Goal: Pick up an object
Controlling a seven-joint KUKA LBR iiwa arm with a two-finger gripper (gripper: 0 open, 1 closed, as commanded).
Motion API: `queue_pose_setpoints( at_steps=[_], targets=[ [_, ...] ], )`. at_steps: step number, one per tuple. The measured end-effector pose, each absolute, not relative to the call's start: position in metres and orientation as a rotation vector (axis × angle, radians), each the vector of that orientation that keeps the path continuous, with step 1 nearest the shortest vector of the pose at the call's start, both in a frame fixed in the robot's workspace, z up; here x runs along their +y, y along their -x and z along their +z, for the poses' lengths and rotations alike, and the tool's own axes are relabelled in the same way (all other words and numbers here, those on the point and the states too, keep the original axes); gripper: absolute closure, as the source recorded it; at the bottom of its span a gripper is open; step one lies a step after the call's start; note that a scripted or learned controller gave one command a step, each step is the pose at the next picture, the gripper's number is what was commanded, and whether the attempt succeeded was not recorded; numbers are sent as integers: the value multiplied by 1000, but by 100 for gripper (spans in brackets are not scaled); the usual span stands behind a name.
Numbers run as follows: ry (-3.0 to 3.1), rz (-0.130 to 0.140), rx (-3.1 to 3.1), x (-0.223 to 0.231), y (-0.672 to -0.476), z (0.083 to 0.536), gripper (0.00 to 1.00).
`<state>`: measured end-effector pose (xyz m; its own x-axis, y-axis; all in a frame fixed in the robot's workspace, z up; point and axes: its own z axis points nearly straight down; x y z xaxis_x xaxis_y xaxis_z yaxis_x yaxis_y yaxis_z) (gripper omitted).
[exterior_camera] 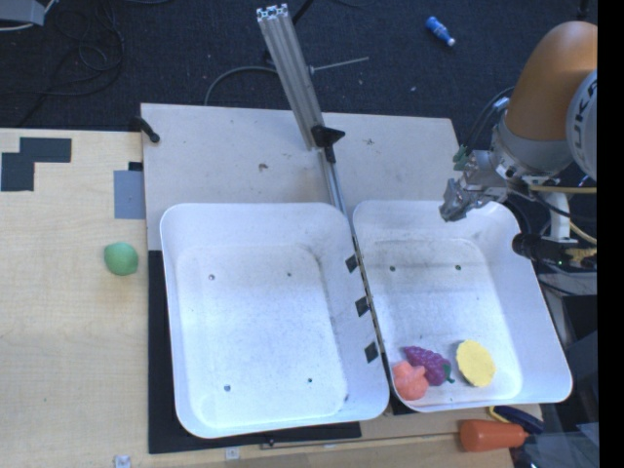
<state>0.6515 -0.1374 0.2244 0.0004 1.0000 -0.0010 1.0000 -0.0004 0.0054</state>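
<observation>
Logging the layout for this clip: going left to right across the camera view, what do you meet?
green ball → left bin → right bin, holding orange piece, purple piece, yellow piece in that order → gripper over its far rim.

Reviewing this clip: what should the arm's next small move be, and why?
Probably carry the claw toward the near corner of the right bin. It sits above that bin's far rim, while the yellow piece, purple piece and orange piece cluster there.
</observation>
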Motion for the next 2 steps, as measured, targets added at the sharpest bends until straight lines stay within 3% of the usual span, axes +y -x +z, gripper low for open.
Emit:
queue_pose_setpoints(
  at_steps=[1,2],
  targets=[
    [-2220,3,2219,-138,-652,263,100],
    [-2219,0,2225,-88,-644,249,100]
  ],
)
